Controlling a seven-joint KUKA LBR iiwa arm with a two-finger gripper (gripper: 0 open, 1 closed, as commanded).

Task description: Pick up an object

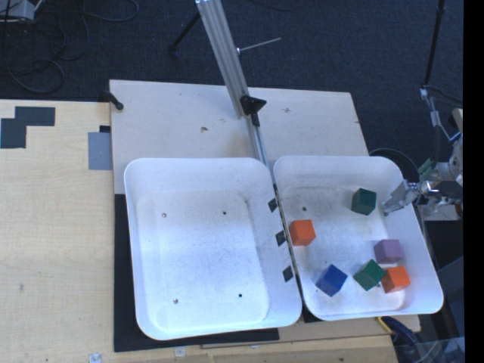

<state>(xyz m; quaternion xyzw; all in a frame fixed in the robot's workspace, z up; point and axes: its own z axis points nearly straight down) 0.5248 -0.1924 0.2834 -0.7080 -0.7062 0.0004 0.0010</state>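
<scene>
Dark carpet and loose cables surround a pale wooden bench carrying two shallow white bins of smooth moulded plastic with rounded corners, their floors lightly speckled. At the right bin's (423, 225) right rim sits the gripper (395, 203), a grey metal part angled down and leftward; the arm behind it is cut off at the frame edge, and whether its fingers are parted or closed cannot be made out, nor does any object show between them. Six small matte blocks, roughly cubic, lie in that bin. Nearest, just left of the gripper, is a dark green cube (364, 201), close but apparently not touching. Below the gripper lies a purple cube (388, 251); further below sit a second green cube (369, 274) and an orange cube (395, 279), pressed together. Lower left lies a blue cube (331, 280), and well to the left a second orange cube (302, 232) by the dividing wall. Beyond, the left bin (140, 203) shows a few dark dots on its floor. A ribbed aluminium rail (224, 51) slants up from the junction of the bins.
</scene>
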